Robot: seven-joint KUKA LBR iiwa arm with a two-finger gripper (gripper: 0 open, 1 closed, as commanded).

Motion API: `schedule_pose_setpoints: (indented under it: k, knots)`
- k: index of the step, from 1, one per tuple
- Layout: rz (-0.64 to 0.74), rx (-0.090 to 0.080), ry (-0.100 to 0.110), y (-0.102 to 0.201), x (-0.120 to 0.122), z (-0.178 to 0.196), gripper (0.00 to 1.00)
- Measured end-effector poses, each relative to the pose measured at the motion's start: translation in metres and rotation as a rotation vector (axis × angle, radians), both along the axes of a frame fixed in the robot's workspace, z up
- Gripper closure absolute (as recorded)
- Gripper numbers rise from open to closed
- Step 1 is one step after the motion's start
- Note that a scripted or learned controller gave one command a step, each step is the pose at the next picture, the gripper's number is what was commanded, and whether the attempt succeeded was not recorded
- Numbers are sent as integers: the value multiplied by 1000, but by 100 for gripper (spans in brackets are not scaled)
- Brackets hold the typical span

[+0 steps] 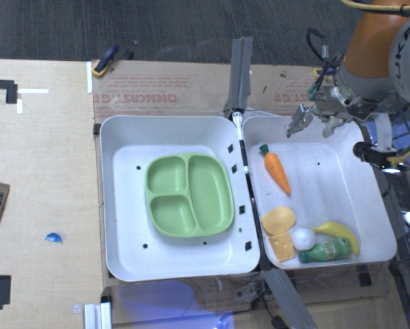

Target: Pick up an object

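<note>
Green plate (190,196) — orange carrot (278,173).

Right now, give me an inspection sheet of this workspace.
Surface: wooden bench with two white bins side by side.
Job's things: right bin holds carrot, banana, green bottle, white ball, yellow pieces.
Clutter: green tray in left bin; blue bit on bench.
Gripper: over right bin's far edge, holding nothing.
Cables: black ones by the wrist.
Surroundings: dark floor.
</note>
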State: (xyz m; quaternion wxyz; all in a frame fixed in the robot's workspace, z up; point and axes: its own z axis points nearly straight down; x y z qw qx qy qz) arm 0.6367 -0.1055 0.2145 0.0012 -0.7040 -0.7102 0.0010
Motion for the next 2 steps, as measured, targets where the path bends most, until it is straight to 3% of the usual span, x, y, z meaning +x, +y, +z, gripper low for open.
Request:
schedule_pose_setpoints:
  k: [1,2]
  knots:
    - [-88,-1,-3,5,0,-125,0]
    - [10,0,-2,-27,-36,-126,0]
